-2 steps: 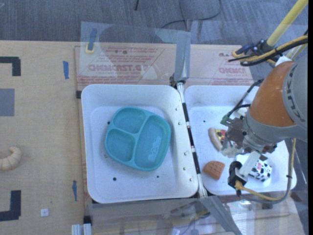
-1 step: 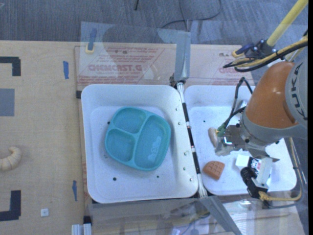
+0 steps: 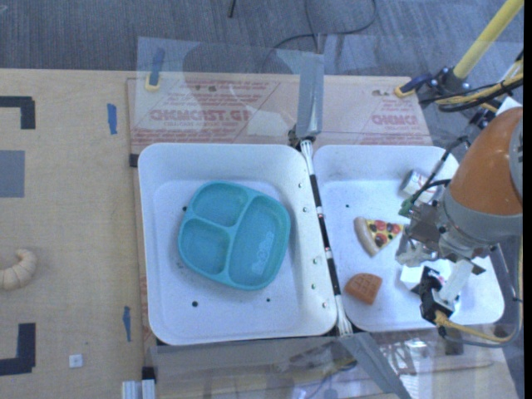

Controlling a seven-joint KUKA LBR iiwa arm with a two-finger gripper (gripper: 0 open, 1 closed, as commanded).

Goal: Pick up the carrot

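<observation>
Entry 1: two-finger gripper, low over the shallow white plastic right bin; spread or pressed together, I cannot tell.
Just left of the gripper: flat toy pizza slice.
Below-left: orange-brown ridged lump; I cannot tell if it is the carrot.
Far left: teal divided plastic plate in the left white bin.
Surroundings: pale wooden bench, grey carpet.
</observation>
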